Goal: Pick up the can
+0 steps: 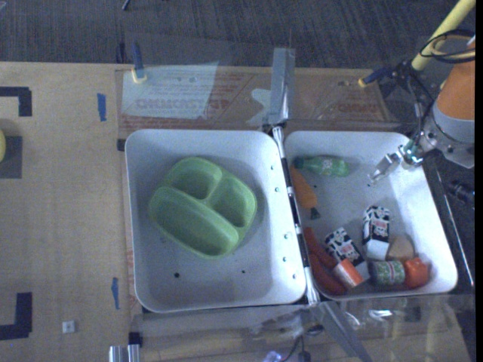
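Dark carpet lies beyond a tan wooden bench (pixel 60 202) that bears two white bins side by side. At the right bin (pixel 441 225), near its upper right corner, the gripper (pixel 389 166) hangs over bare white floor; whether it is spread or pressed together cannot be told, and nothing shows between its tips. Just to its left lies a green bottle (pixel 323 166) on its side, its label too blurred to read. Below the bottle an orange carrot (pixel 304 188) rests against the bin's left wall. Well below the gripper, in the crowded lower end, the can (pixel 388 272) lies on its side with a green label — its writing unreadable. Two cow-patterned cartons (pixel 376 223) sit just above the can, an orange piece (pixel 417 271) touches its right end, and a red pepper (pixel 323 266) lies to its left. Far left of the gripper, the left bin (pixel 151 277) holds a green divided tray (pixel 202 206). Reversed lettering shows on a clear panel (pixel 177 93) beyond — illegible.
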`<state>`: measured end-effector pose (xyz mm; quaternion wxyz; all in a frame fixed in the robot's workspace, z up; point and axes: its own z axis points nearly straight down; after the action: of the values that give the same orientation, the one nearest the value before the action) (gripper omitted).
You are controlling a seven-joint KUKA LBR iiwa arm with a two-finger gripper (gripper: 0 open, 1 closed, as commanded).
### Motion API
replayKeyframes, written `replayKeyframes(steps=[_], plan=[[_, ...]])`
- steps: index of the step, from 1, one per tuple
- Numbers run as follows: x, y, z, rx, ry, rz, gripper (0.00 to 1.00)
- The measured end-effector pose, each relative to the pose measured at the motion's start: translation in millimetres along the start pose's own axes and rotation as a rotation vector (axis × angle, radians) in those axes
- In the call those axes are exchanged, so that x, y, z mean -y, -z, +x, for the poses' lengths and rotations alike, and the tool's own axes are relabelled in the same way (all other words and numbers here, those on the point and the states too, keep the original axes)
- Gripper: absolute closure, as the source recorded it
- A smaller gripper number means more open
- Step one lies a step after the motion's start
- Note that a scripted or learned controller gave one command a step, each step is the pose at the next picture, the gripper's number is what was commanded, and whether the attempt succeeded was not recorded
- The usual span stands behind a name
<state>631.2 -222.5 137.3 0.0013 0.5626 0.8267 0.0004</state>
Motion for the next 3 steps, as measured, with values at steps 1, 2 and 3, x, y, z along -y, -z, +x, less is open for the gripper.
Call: replayKeyframes(steps=[1, 2, 3], plan=[[-38, -48, -4, -0.024, -0.086, 0.011, 0.00], [-38, -49, -4, -0.024, -0.086, 0.012, 0.00], [-34, 45, -14, 0.003, -0.355, -0.003, 0.00]])
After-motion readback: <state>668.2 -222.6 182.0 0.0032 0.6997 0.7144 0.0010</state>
